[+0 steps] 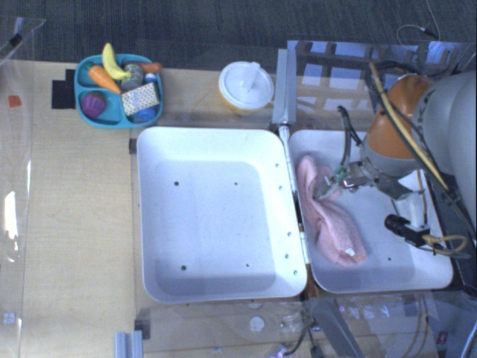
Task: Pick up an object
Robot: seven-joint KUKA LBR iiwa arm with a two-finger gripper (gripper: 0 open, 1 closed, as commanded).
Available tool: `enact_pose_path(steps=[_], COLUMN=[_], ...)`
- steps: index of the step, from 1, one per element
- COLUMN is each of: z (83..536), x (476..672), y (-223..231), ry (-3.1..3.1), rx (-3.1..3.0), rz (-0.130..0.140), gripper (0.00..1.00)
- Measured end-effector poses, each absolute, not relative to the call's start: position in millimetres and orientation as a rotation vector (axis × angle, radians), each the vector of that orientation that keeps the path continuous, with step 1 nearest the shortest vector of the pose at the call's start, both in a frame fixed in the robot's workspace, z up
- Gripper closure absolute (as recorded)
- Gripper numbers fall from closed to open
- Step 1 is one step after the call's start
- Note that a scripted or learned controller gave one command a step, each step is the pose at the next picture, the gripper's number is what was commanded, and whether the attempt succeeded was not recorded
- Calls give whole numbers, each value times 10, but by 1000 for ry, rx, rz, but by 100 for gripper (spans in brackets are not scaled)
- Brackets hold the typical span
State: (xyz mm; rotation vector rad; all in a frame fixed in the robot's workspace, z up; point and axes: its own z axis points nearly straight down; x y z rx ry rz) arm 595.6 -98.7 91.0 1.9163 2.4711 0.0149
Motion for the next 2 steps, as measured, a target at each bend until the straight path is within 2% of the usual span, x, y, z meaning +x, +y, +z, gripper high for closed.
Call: enact_pose_path(steps=[1, 2], z=[913, 913], x=[4939, 5174], y=[-1252, -930], ry=[2640, 2469], rx=[1675, 1918], rz=[11, 13], gripper=[0, 0])
